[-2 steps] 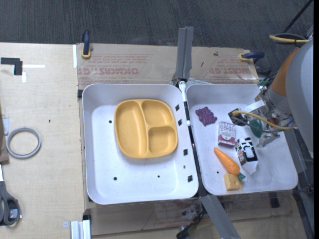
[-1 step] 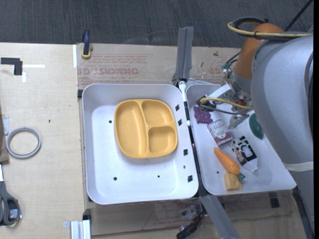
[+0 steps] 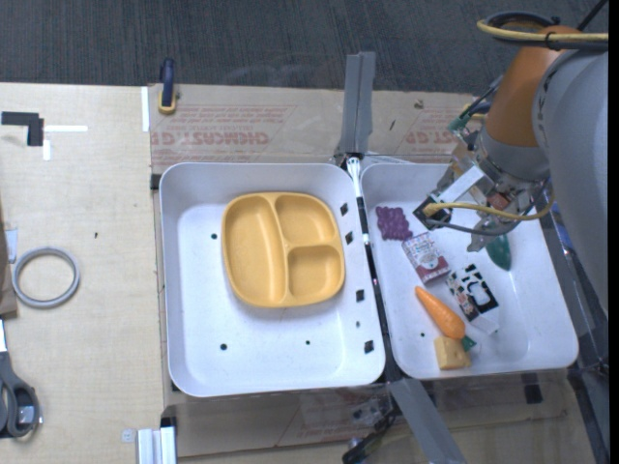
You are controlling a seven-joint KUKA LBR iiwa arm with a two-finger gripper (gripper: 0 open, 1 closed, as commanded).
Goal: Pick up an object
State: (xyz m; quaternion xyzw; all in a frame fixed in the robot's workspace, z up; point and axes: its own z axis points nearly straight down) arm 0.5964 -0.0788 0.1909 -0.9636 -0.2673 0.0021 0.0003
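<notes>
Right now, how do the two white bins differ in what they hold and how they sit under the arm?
The left bin holds one yellow divided plate; the right bin holds several small items, among them a carrot, purple grapes and a cheese wedge. The arm's hand hangs over the right bin's far end; the left bin has no arm above it. Both are shallow, white and side by side.

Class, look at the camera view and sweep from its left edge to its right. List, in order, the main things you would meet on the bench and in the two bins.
Scissors → roll of tape → yellow divided plate in the left bin → purple grapes → carrot → green item in the right bin.
</notes>
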